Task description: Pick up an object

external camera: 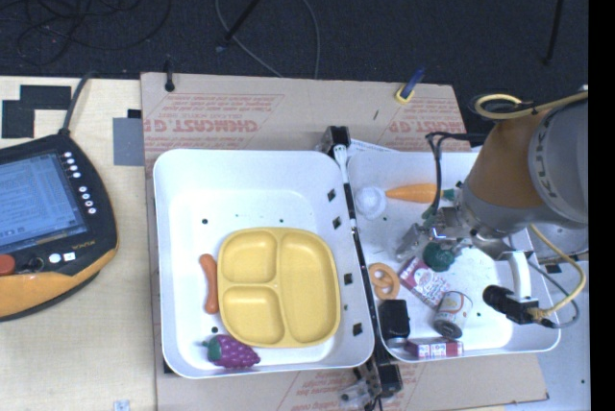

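- Camera view: the gripper [434, 246] hangs low in the right bin [500, 334]; whether it is wide, narrow or holding anything I cannot tell.
- A dark green round object [440, 256] sits right at the gripper.
- An orange carrot [411, 193] lies just beyond it, a pretzel [383, 280] to its left.
- Nearer the camera lie a red-white packet [424, 284] and a small can [450, 313].
- Well left, the other bin holds a yellow tray [279, 287].

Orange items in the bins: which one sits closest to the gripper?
The carrot, in the right bin beside the gripper. The pretzel lies farther down that bin; the hot dog is over in the left bin.
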`<state>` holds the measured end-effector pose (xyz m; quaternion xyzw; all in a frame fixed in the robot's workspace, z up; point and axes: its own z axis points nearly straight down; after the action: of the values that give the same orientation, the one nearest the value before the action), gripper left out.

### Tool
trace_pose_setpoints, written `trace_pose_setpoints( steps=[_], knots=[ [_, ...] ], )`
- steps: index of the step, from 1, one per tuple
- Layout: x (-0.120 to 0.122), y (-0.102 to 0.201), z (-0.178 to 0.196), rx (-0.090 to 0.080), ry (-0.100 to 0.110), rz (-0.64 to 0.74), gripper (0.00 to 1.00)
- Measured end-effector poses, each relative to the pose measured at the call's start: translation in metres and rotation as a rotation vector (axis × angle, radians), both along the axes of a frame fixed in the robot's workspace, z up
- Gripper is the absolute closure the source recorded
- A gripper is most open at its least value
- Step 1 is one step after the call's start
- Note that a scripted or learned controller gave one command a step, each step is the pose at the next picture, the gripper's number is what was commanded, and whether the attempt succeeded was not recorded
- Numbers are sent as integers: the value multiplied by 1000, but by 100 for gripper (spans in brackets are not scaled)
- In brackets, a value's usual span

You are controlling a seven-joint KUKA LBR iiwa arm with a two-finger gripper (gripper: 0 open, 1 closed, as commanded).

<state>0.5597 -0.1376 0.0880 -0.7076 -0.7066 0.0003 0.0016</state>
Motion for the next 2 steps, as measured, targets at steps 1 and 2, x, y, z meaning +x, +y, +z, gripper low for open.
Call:
trace_pose_setpoints(
  steps=[1, 2],
  knots=[
    [-6, 19, 0, 0, -1, 1, 0],
    [28, 14, 0, -1, -1, 1, 0]
  ],
)
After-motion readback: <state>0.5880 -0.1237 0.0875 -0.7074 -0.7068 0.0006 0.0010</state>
